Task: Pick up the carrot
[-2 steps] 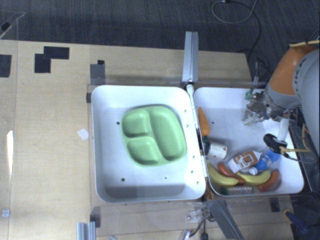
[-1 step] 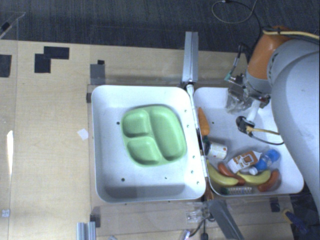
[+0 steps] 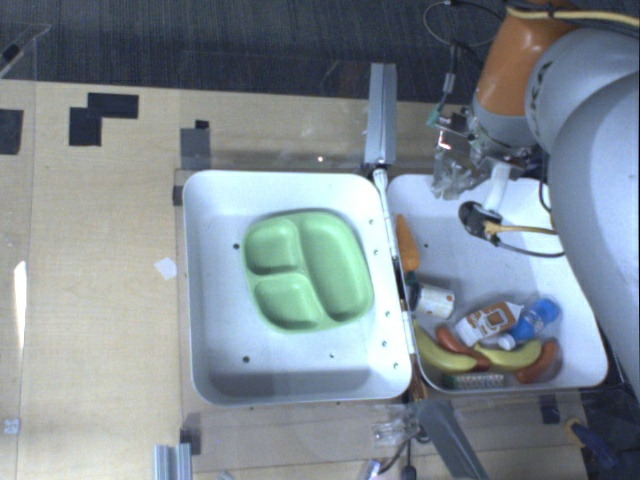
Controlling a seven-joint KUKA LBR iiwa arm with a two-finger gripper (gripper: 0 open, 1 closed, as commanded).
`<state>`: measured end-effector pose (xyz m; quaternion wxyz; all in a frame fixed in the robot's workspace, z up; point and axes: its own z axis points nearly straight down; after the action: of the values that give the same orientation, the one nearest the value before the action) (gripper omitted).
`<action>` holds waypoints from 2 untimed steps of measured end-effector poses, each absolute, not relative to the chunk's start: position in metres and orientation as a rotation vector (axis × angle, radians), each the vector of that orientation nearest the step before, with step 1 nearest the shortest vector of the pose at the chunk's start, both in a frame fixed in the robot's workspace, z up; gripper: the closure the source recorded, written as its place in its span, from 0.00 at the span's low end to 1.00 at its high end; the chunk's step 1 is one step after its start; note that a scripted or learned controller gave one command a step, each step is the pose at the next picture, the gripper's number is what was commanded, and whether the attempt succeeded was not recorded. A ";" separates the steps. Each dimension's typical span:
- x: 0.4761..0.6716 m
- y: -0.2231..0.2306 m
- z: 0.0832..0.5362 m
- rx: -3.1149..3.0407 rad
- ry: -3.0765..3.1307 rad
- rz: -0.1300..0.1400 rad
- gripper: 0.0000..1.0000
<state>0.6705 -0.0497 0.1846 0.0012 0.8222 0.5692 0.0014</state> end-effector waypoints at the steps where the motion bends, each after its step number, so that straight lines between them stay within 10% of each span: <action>1: 0.634 -0.090 0.136 2.723 1.567 -0.002 1.00; 2: 0.585 -0.121 0.089 2.714 1.570 0.016 1.00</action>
<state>0.5849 -0.1207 0.0893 0.0031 0.8656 0.5008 0.0052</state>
